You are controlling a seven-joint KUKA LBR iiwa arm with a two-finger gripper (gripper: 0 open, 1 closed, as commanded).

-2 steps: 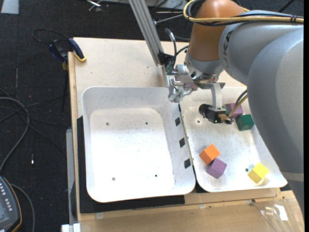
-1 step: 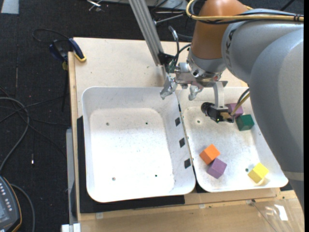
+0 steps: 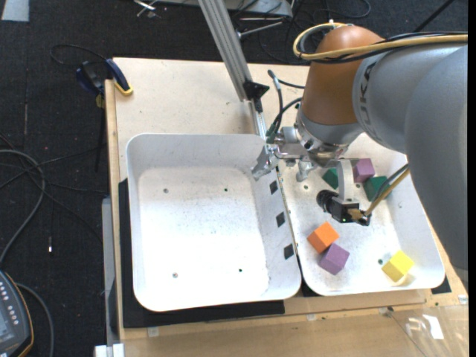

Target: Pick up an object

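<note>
Yellow cube (image 3: 399,265), purple cube (image 3: 334,258), orange cube (image 3: 323,236) in right bin (image 3: 361,275) on pale desk (image 3: 178,103), dark floor (image 3: 44,162); pincer (image 3: 286,166) opening cannot be told.

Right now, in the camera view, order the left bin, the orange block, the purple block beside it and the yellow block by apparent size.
1. left bin, by far the largest.
2. orange block, purple block and yellow block: these look about alike, so I won't rank them against each other.

Pale wooden bench (image 3: 186,95) carries two white bins side by side: left bin (image 3: 201,229), right bin (image 3: 364,248), rims touching. Blue-yellow clamp (image 3: 111,76) at far-left corner.
</note>
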